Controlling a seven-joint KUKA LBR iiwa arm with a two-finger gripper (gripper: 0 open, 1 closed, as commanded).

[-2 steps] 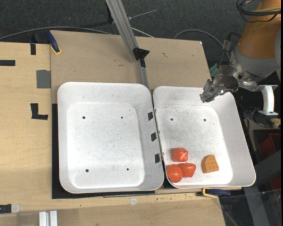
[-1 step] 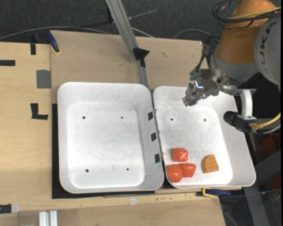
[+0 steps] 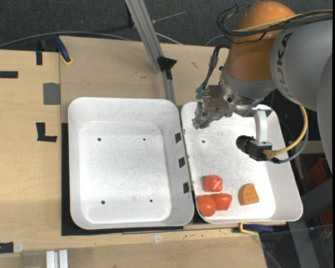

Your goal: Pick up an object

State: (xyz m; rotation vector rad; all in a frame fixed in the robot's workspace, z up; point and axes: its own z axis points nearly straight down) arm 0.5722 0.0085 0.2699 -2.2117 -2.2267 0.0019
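Note:
The right bin [image 3: 279,205] holds three small objects near its front. A red piece [image 3: 213,183] lies just behind two more red pieces, one round [image 3: 206,206] and one blocky [image 3: 222,201], which touch each other. An orange-tan waffle-like piece [image 3: 248,194] lies to their right. My gripper [image 3: 201,120] hangs over the back left corner of the right bin, well behind the objects, with nothing seen between its fingers. Its fingertips are small and dark against the bin rim.
The left bin [image 3: 123,161] stands beside the right one, sharing a middle rim with black clips. A slanted metal pole [image 3: 151,38] rises behind the bins. A black cable and connector [image 3: 254,147] hang from the wrist over the right bin.

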